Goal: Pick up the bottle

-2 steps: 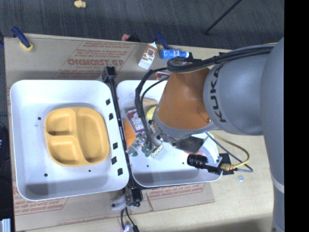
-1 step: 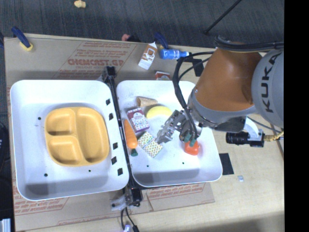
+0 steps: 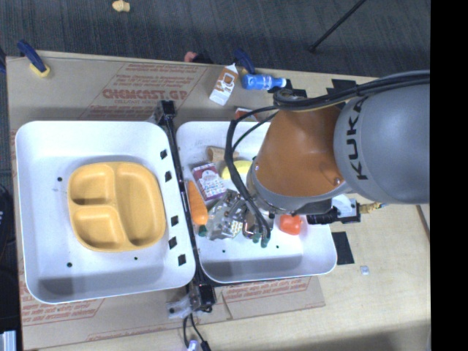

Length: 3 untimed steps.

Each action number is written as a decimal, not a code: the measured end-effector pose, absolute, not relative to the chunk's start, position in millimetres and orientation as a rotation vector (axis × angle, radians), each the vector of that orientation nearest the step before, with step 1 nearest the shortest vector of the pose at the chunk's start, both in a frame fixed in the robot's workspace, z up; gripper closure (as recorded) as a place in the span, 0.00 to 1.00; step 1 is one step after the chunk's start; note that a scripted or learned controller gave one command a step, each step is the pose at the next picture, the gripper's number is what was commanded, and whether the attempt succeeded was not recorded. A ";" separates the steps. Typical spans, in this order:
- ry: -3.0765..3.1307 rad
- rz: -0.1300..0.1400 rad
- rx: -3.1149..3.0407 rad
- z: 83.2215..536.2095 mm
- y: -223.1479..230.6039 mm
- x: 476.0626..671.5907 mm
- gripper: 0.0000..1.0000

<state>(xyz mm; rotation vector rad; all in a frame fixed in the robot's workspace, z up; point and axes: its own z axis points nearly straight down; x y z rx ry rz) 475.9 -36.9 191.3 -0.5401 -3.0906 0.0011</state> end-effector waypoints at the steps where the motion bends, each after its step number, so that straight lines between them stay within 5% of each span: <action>1: -3.138 0.001 -0.033 191.6 -21.1 476.4 1.00; 2: -3.143 0.003 0.058 282.6 -77.8 477.3 1.00; 3: -3.126 0.000 0.299 215.4 -103.5 483.6 1.00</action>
